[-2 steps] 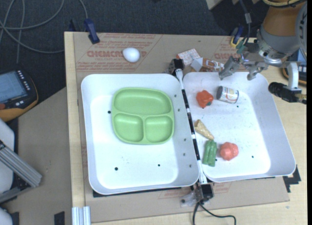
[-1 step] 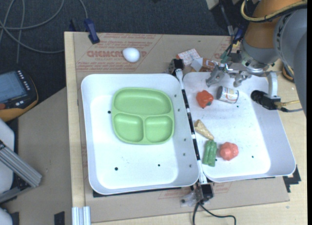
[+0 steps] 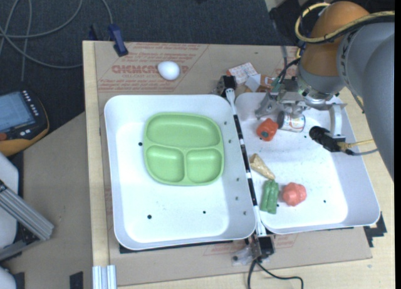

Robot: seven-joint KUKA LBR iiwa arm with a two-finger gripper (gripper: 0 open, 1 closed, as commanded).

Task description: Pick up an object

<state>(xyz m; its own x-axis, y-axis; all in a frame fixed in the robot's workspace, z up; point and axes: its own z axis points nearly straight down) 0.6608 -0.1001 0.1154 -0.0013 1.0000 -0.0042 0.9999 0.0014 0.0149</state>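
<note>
Glossy orange round toy (image 3: 267,129) beside metal gripper (image 3: 280,111), smooth white bin (image 3: 351,181).

The hand (image 3: 283,111) blurs into clutter, its grip unreadable.

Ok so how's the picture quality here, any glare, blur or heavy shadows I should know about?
Camera view: even, soft lighting; the white bins look bright but keep their edges; the green tray is sharp with a faint shadow; the gripper area is cluttered and slightly soft, so small parts there are hard to read; straight bench edges bow slightly.
</note>
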